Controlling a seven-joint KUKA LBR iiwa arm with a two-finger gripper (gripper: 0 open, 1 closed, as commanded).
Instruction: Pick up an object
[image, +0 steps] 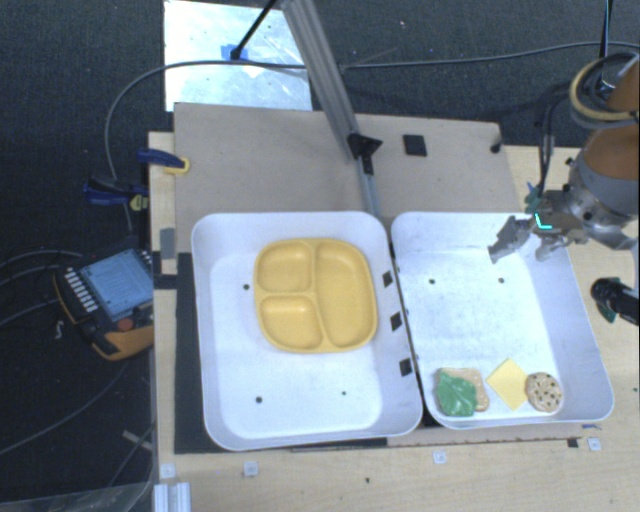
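Three food items lie along the near edge of the right bin (470, 300): a slice of toast topped with something green (460, 392), a yellow cheese square (508, 383) and a round speckled cookie (543, 392). My gripper (524, 243) hangs over the far right part of that bin, well behind the food. It is open, and only bare bin floor shows between its fingers.
A yellow three-compartment plate (315, 295) rests in the left bin (230, 380). A low ridge with black clips (395, 320) separates the two bins. A slanted metal pole (330, 80) crosses the back of the bench.
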